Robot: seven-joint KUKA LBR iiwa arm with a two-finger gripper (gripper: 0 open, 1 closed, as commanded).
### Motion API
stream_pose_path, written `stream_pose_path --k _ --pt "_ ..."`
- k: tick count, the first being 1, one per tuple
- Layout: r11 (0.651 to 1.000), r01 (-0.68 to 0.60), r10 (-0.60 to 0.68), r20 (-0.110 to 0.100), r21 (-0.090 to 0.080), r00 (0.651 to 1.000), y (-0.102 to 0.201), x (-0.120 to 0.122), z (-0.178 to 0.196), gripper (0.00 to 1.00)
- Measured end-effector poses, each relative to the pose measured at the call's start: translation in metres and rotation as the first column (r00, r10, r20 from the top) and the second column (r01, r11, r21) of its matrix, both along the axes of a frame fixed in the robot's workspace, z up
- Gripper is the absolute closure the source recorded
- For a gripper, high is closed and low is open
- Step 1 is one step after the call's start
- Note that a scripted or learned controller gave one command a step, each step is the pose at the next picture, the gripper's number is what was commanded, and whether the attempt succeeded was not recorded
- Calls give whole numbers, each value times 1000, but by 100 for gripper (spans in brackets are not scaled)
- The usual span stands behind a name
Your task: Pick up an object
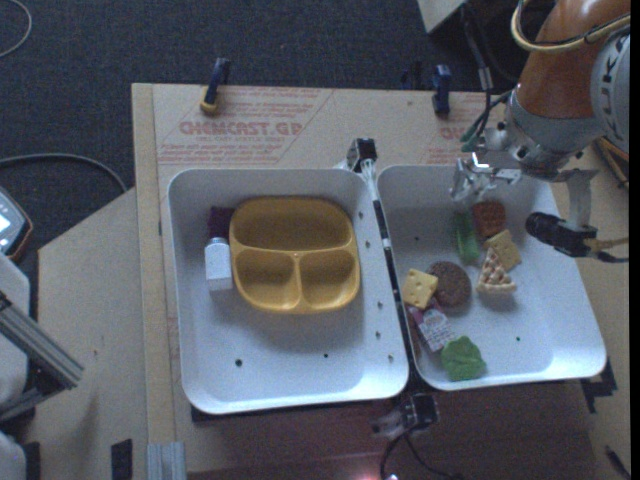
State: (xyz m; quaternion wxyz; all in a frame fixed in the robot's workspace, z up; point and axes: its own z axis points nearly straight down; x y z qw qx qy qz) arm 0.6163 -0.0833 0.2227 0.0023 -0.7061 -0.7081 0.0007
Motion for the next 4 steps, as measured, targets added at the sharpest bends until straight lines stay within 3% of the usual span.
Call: stream_pose_path --k 2,3,4 --pt "1000 3 -3 0 -1 1000 33 -85 1 100" --pt "1000 1 -1 -2 0 1000 64 -138 6 100" --pt "1000 3 -3 7 -3 1000 61 -121 11 100"
